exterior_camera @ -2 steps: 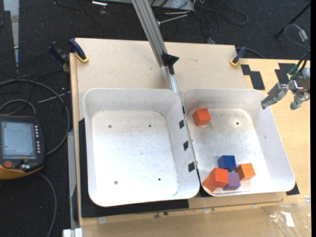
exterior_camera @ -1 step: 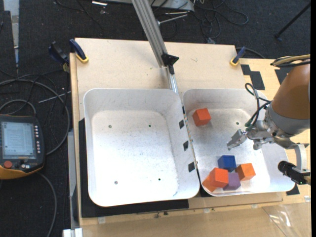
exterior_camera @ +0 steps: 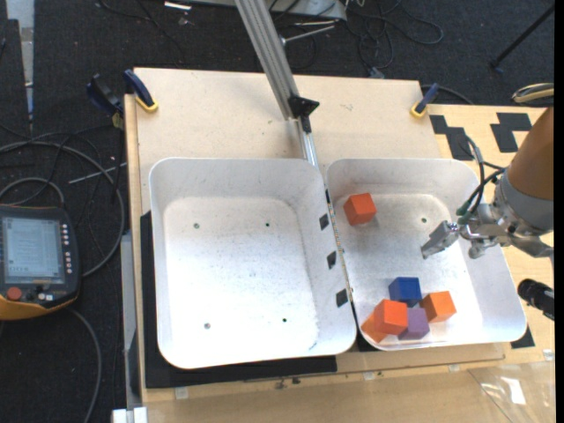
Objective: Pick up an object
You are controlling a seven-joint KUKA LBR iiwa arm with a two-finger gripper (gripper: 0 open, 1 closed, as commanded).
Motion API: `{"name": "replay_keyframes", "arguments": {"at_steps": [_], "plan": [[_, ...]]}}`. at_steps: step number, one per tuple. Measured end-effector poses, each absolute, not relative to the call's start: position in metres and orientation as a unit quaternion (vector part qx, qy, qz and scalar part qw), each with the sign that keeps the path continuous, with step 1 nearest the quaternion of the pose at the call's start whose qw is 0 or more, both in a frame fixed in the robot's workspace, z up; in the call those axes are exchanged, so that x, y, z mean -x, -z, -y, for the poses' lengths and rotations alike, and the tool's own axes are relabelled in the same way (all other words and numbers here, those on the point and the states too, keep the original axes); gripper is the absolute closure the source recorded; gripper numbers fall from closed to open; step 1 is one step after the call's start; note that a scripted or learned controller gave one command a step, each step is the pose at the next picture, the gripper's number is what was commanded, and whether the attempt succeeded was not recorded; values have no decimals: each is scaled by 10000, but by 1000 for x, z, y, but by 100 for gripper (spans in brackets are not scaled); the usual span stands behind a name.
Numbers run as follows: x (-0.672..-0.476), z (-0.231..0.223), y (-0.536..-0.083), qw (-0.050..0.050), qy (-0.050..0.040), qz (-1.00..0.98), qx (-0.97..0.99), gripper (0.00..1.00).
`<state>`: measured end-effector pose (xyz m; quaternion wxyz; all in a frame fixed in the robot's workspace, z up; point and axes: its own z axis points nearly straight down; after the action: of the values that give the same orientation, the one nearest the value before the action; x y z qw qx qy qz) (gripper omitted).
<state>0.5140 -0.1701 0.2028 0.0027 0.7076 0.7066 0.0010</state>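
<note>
In the right bin an orange cube lies alone near the back left. A cluster sits at the front: a blue cube, a larger orange block, a purple cube and a small orange cube. My gripper hangs over the right middle of this bin, above and to the right of the cluster. It is open, fingers spread, with nothing between them. One finger points left toward the bin's centre.
The left bin lies beside the right one, parted by a shared ridge with black clips. A metal pole slants over the bench's back. Clamps mark the board's rear corners. A pendant rests on the floor at left.
</note>
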Motion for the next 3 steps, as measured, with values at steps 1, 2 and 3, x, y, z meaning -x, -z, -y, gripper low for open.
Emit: {"name": "replay_keyframes", "arguments": {"at_steps": [1, 2, 3], "plan": [[-514, 169, -200, 11, -4, -7069, -7073, 0], [-535, 137, -227, 19, -14, -7095, -7047, 0], [-565, 180, -210, 21, 2, -7062, -7080, 0]]}}
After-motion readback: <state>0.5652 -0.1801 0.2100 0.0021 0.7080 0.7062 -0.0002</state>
